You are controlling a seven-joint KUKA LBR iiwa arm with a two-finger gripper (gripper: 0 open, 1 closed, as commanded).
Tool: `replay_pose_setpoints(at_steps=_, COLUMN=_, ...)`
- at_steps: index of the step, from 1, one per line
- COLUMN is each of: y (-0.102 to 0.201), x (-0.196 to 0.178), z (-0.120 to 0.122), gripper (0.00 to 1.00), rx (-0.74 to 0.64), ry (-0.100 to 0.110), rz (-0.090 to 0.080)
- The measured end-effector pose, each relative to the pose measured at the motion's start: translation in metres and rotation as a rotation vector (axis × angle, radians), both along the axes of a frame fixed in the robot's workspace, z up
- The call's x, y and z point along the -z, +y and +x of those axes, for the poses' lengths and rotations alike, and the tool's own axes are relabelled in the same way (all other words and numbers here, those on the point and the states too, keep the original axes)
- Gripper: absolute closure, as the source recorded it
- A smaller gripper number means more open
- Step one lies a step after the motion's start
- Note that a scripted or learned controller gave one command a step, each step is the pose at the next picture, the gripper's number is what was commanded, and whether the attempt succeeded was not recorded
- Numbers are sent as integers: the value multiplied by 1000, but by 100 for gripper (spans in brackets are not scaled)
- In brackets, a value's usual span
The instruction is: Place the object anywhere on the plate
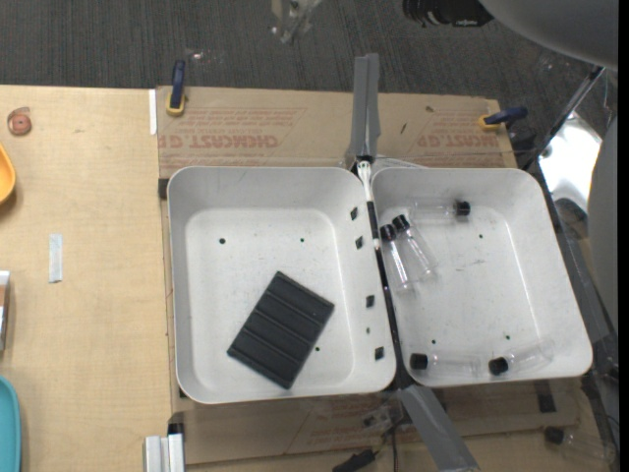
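A black ribbed rectangular plate (282,328) lies tilted on the floor of the left bin (197,264), toward its front. Several clear vials with black caps lie in the right bin (531,264). Two of them (408,254) rest side by side near its left wall, one (437,209) lies at the back, and others (472,365) sit along the front wall. My gripper (293,6) hangs high at the top of the view, beyond the back of the left bin and far from both the vials and the plate. Nothing is visible in it.
The grey arm body (550,3) fills the top right corner. A cardboard sheet (256,126) with clamps lies behind the bins. The wooden bench (79,264) on the left carries small items at its left edge.
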State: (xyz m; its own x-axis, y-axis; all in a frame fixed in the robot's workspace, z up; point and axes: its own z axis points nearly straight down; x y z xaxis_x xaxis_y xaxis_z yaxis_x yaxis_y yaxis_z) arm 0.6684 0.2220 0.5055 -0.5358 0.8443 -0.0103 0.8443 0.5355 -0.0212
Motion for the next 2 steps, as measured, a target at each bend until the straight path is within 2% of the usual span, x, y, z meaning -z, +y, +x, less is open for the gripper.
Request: replay_pose_setpoints(at_steps=2, y=1, x=-15, z=2, gripper=100, rx=-1, ry=2, rz=-4)
